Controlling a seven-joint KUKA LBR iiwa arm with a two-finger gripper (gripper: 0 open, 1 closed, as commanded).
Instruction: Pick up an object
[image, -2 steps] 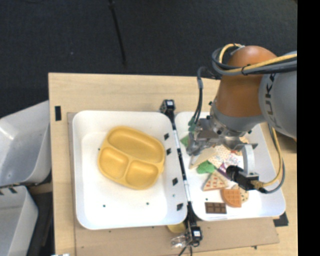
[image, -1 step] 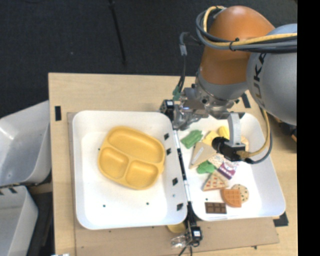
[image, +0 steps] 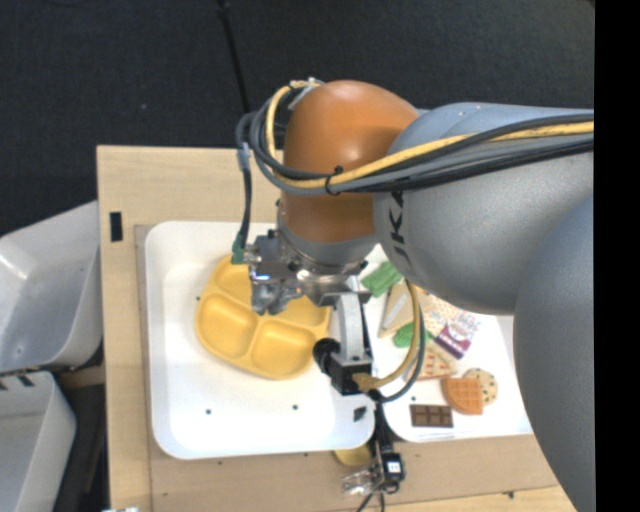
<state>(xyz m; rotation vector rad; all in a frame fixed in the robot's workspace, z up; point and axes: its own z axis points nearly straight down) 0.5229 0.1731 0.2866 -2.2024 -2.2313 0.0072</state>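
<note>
Yellow divided tray under arm, toy food beside

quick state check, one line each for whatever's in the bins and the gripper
yellow divided tray: lying flat in the left bin, partly under the arm
gripper: low over the tray's upper edge, grip unclear
left bin: holds the tray
toy food pieces: loose heap in the right bin, untouched

A yellow divided tray lies flat in the white bin, partly hidden.
</note>
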